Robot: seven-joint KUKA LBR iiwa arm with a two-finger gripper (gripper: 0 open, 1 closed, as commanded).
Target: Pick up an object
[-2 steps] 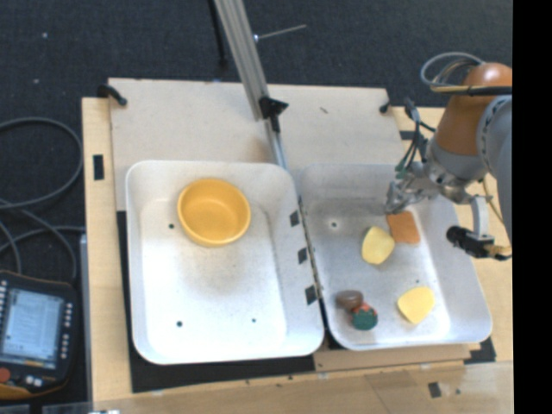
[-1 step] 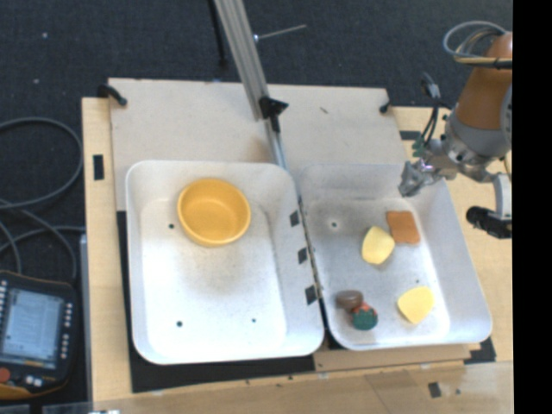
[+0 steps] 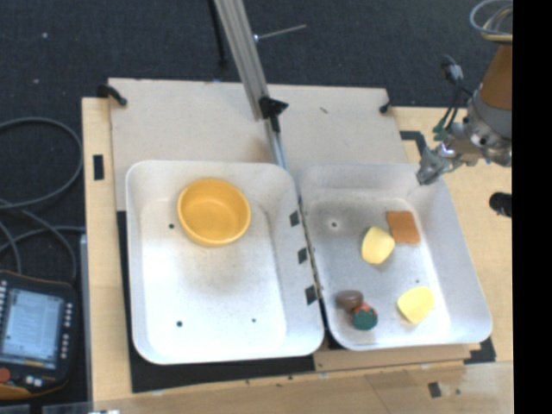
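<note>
From the overhead camera view, the grey two-finger gripper (image 3: 429,172) hangs over the back rim of the right shallow white bin (image 3: 466,270); whether its jaws stand apart or together, I cannot tell. Nothing is lifted yet. Within the bin lie a pale yellow rounded piece (image 3: 377,246), a tan-orange block (image 3: 403,227) and a yellow wedge (image 3: 416,304). Descent, grasp and lift remain.

A wooden bench (image 3: 99,231) carries two shallow white bins side by side. A metal pole (image 3: 244,54) slants up from the bench's far edge, above the seam between the bins. Dark carpet (image 3: 69,33) surrounds the bench. Black cables (image 3: 34,171) loop on the floor beyond the bench's left edge, and a handheld control pendant (image 3: 30,335) lies near its front left corner.
</note>
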